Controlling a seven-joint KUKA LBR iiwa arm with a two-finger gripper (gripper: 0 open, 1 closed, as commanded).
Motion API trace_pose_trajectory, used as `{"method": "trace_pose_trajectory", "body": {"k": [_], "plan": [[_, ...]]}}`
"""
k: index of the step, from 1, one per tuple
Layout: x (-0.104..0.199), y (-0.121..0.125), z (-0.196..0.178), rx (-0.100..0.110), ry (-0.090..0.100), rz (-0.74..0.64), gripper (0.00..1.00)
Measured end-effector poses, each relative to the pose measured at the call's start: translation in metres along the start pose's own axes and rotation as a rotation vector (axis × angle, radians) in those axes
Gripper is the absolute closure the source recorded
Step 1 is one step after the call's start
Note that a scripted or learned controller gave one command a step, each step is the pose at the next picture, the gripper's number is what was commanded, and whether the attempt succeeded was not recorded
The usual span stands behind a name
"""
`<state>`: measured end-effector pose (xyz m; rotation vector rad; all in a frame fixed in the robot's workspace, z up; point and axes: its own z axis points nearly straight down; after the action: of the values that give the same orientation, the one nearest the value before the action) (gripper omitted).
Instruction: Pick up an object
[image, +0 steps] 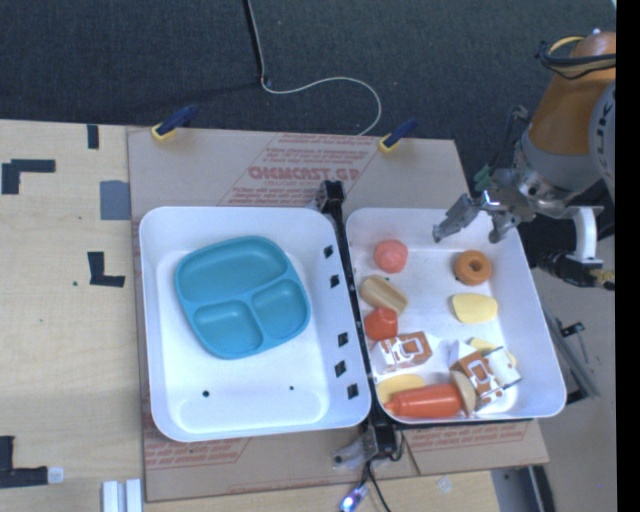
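My gripper (470, 226) hangs over the far edge of the right bin (535, 330), its two fingers spread apart with nothing between them. Just below it lies a brown doughnut (472, 267). Further left sits a pink-red ball (391, 255), with a tan bread roll (384, 293) and a red tomato-like piece (381, 324) below it. A yellow wedge (474, 307) rests near the bin's right side. Along the near edge lie a red sausage (429, 402), a yellow banana-like piece (400, 384) and two brown-and-white blocks (405, 349) (480, 378).
The left bin (165, 300) holds a blue divided plate (242, 294). Both bins sit on a cardboard sheet (290, 170) held by yellow and blue clamps. A white cable (320, 85) loops across the dark floor behind.
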<state>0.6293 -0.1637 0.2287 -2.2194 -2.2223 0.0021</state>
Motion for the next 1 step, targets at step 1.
{"method": "trace_pose_trajectory", "body": {"k": [1], "plan": [[0.0371, -0.0156, -0.2130, -0.019, -0.003, -0.004, 0.00]]}}
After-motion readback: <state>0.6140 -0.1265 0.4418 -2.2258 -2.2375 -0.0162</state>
